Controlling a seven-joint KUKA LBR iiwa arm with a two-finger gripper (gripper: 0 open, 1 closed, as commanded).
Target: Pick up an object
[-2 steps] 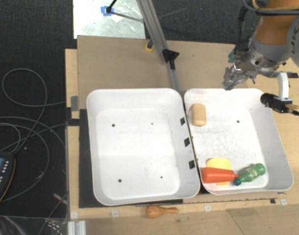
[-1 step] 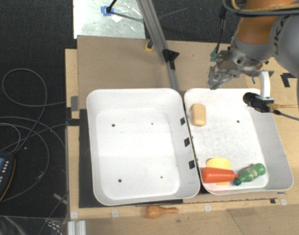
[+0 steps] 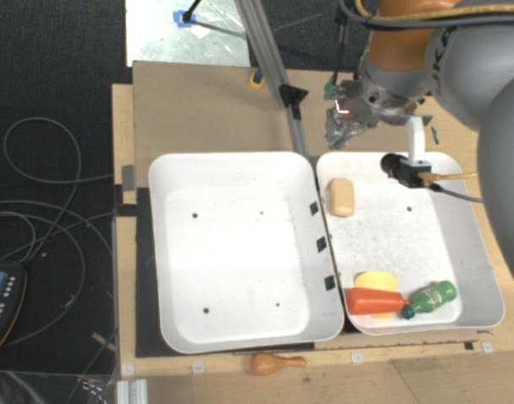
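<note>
The grey arm (image 3: 484, 82) with its orange band fills the upper right of the frame, reaching down toward the far rim of the right bin (image 3: 467, 251). The left bin (image 3: 240, 251) sits beside it in the middle of the frame, the two touching along a shared edge marked with small black clips.

The gripper (image 3: 345, 131) hangs at the upper edge of the right bin, near its top left corner. Its fingers are dark and blurred against the brown board, so whether they are apart or together cannot be told, and nothing can be seen between them.

Just below the gripper, a little toward the centre of the frame, a tan bread-like block (image 3: 341, 198) lies upright on the bin floor, close to the left wall and apart from the gripper.

At the bottom of the right bin three toys lie together: a yellow piece (image 3: 378, 281), an orange carrot (image 3: 374, 302) touching it below, and a green bottle (image 3: 431, 298) at the carrot's right end.

A small tan pear-shaped thing (image 3: 277, 362) lies outside the bins at the bottom edge.
</note>
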